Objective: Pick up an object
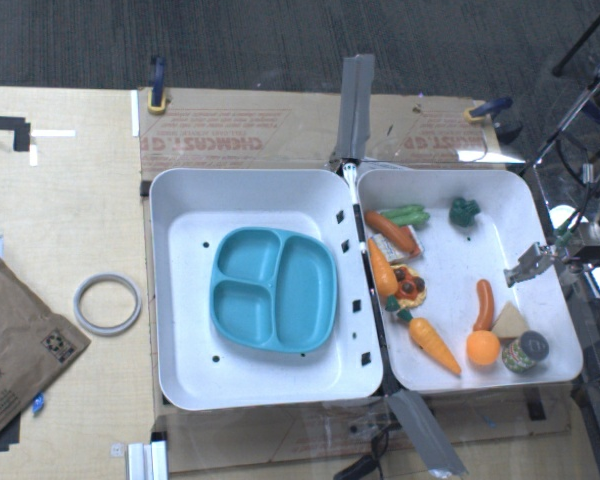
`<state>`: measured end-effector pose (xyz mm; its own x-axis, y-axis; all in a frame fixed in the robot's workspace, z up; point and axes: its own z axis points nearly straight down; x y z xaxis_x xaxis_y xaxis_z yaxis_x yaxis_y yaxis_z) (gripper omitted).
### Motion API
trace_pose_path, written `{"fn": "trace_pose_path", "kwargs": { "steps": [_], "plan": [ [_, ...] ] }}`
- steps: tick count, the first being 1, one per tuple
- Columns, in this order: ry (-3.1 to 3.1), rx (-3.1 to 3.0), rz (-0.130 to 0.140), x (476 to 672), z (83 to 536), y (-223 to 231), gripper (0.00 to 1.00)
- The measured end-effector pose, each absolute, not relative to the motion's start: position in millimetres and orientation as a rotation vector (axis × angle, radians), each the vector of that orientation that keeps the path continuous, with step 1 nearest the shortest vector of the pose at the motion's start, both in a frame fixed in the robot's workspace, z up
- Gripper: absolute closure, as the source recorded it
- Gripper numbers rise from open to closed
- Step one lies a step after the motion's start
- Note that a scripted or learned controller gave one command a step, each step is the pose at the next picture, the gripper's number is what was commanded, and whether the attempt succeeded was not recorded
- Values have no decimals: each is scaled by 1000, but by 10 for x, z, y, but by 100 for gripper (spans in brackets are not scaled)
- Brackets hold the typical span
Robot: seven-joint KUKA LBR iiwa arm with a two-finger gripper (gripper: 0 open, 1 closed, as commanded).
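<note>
The right bin holds several toy foods. A green bean pod, a dark green broccoli and a red-brown sausage lie at its far end. One carrot rests along the left wall beside a pizza slice, and another carrot lies nearer the front. A red chili, an orange, a tan wedge and a small can crowd the front right corner. My gripper hangs at the bin's right wall, above and right of the chili, with nothing seen in it.
The left bin holds a teal divided plate. On the bench to the left are a grey tape ring and a brown cardboard box. Clamps pin the cardboard backing behind the bins.
</note>
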<state>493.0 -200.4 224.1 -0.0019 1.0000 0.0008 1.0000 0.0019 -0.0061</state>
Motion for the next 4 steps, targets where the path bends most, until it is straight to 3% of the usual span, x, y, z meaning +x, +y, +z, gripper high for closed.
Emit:
{"fn": "trace_pose_path", "kwargs": {
  "steps": [1,2,3,4],
  "plan": [
    [-2395,-2030,-1,5286,1003,-2160,0],
    [-2333,-2097,2,5242,889,-1943,0],
    [-2507,-1885,1,4773,889,-1742,0],
    [-2502,-1891,2,4780,959,-1759,100]
  ]
}}
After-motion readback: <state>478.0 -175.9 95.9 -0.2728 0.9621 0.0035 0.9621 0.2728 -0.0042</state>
